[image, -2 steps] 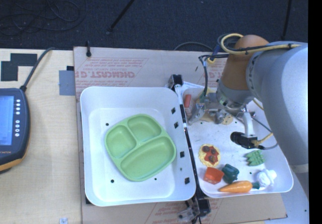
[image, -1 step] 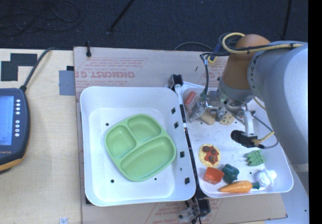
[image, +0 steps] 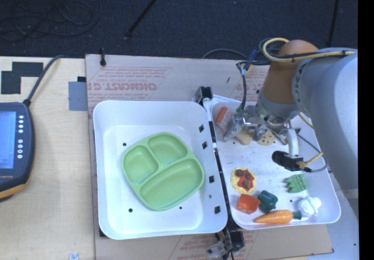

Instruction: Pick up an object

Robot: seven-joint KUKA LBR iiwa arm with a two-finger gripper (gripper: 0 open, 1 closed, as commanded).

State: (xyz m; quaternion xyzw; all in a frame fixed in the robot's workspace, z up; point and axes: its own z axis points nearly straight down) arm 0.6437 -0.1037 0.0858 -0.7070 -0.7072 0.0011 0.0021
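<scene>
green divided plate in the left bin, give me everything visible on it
The green plate is pale lime, plastic by its look, a rounded rectangle with three compartments: two small ones toward the far side and one long one nearer the camera. It lies flat and right way up, turned at an angle on the floor of the left bin, roughly centred. Nothing sits in it or touches it.

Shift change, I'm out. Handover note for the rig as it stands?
Gripper: low over the far end of the right bin; finger state unclear, nothing seen held.
Right bin: pizza toy, red block, dark green block, carrot, cookie.
Left bin: green divided plate.
Done: no pick evident. Left: grasp and lift one object.
</scene>
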